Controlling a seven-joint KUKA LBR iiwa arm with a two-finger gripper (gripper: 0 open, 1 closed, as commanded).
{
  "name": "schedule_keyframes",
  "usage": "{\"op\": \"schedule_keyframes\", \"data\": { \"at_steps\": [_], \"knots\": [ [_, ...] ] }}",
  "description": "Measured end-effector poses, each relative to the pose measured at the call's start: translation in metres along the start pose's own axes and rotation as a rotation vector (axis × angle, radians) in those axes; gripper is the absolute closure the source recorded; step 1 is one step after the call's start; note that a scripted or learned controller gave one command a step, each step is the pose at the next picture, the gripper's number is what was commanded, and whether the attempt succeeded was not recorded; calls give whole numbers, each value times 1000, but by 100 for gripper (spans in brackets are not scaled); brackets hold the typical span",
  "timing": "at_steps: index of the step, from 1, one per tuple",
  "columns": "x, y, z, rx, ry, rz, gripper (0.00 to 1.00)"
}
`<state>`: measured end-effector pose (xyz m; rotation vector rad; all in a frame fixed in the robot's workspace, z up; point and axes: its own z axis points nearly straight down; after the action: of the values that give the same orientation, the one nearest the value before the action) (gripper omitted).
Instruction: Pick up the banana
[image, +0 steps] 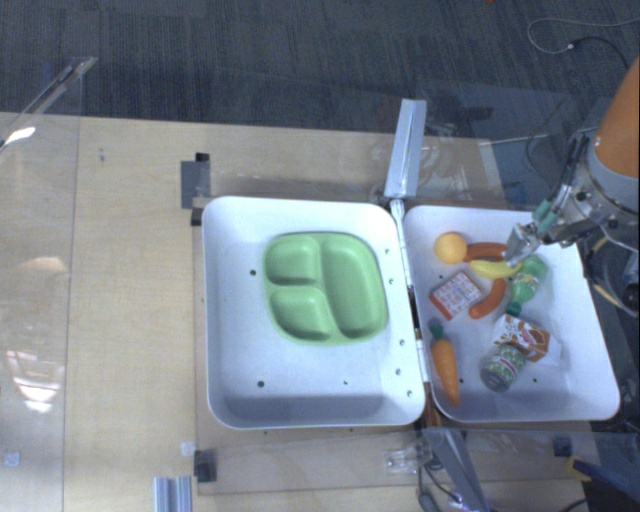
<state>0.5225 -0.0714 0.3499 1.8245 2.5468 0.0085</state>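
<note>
Nearest the camera, at the frame's bottom centre, metal brackets sit on the pale wooden bench just below the seam between the 2 bins. Above them, the right shallow white plastic bin holds the clutter: a small orange toy carrot lies along its left wall at lower centre-right of the frame, w/ a printed cylindrical can tipped on its side to the right of it. Further up come a small red-and-white printed carton, a reddish-brown toy sausage and a green bottle-like item, close together. The yellow toy banana lies in the upper part of this bin, btwn a round orange ball-like fruit to its left and the green item, w/ a second reddish sausage shape just behind it. The left shallow white plastic bin, mid-frame, holds a light green divided plate w/ 3 compartments. The grey arm w/ orange band enters from the upper right edge and slants down-left; its two-finger gripper sits tip-down at the banana's right end, touching or nearly so. Jaw state: can't tell, too small and blurred. Farthest, a grey metal bar stands at top centre before dark carpet.
</note>
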Motion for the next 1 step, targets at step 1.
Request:
{"op": "schedule_keyframes", "data": {
  "at_steps": [1],
  "knots": [
    [45,0,31,3,2,31,100]
  ]
}}
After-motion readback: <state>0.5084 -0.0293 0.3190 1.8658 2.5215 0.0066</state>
